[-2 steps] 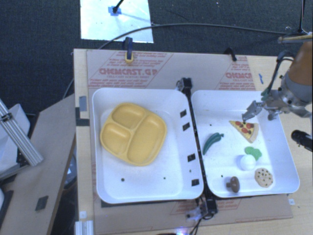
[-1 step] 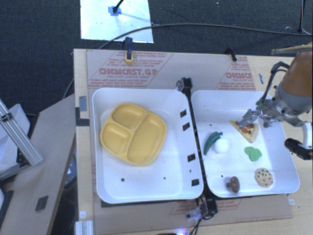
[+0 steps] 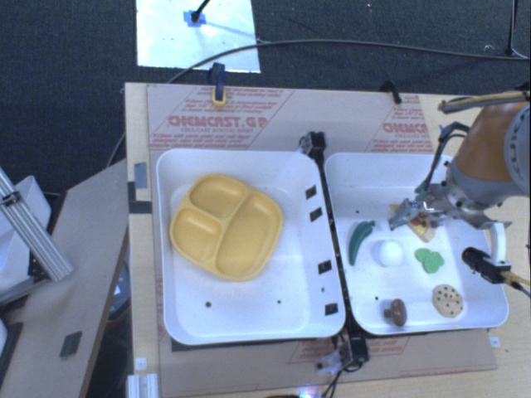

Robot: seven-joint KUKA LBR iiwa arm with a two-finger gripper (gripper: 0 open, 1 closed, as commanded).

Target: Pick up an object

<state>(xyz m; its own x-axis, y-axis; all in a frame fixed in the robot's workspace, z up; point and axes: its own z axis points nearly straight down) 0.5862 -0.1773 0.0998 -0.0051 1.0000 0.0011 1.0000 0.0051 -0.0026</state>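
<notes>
Camera view: hand [image 3: 417, 214] seemingly mid-bin [image 3: 498, 309].

Dark carpet floor [image 3: 66, 48] bears a pale square sheet [image 3: 196, 23] (blue-taped) behind the bench [image 3: 274, 110]

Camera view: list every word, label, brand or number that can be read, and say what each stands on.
"CHEMCAST GP": red print on the brown protective sheet behind the left bin, left of centre.
"CHEMCAST": the same red print repeated on that sheet's right part, behind the right bin, partly cut off by the arm.
Smaller red lines around both prints: too small and blurred to read.
</notes>
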